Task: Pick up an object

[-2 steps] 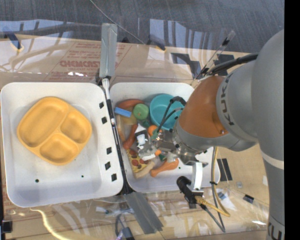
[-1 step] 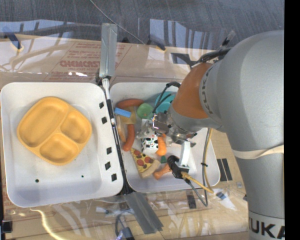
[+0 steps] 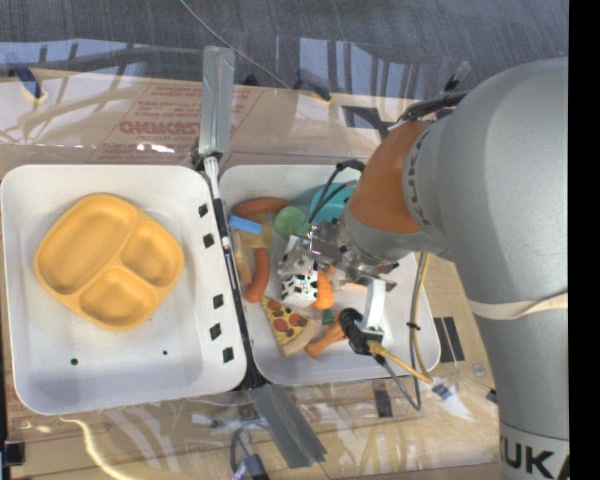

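Note:
The right bin (image 3: 420,353) holds a heap of toy food: a pizza slice (image 3: 289,325), a red sausage (image 3: 258,273), a longer sausage (image 3: 261,208), a green ball (image 3: 289,220), a black-and-white spotted piece (image 3: 300,288), an orange carrot (image 3: 325,290) and a blue piece (image 3: 245,225). My gripper (image 3: 315,258) reaches down into this heap from the right, just above the spotted piece and the carrot. The wrist hides its fingertips.
The left bin (image 3: 20,268) carries a yellow divided plate (image 3: 109,258). A grey divider (image 3: 225,258) separates the bins. My bulky grey arm (image 3: 500,198) covers the right bin's right side. A teal object (image 3: 330,203) lies at the back by the wrist.

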{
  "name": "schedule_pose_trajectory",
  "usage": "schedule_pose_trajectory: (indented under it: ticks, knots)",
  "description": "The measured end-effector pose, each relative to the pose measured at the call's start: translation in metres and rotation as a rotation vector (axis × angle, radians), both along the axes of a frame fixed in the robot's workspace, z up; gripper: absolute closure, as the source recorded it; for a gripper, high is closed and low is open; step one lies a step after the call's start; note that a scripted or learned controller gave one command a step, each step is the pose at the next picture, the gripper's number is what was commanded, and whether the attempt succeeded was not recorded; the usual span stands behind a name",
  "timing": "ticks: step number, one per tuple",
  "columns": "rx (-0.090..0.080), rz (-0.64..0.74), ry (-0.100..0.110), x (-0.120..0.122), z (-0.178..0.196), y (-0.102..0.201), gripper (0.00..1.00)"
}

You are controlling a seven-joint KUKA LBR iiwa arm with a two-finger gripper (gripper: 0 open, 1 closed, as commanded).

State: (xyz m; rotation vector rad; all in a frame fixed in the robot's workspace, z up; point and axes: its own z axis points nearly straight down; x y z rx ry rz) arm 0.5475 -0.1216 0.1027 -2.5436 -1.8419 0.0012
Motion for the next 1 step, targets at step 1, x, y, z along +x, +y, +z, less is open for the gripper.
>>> schedule_pose_trajectory:
  ticks: [1]
  knots:
    - [0.003,-0.060,-0.004,0.0696,0.0996,0.0780,1.00]
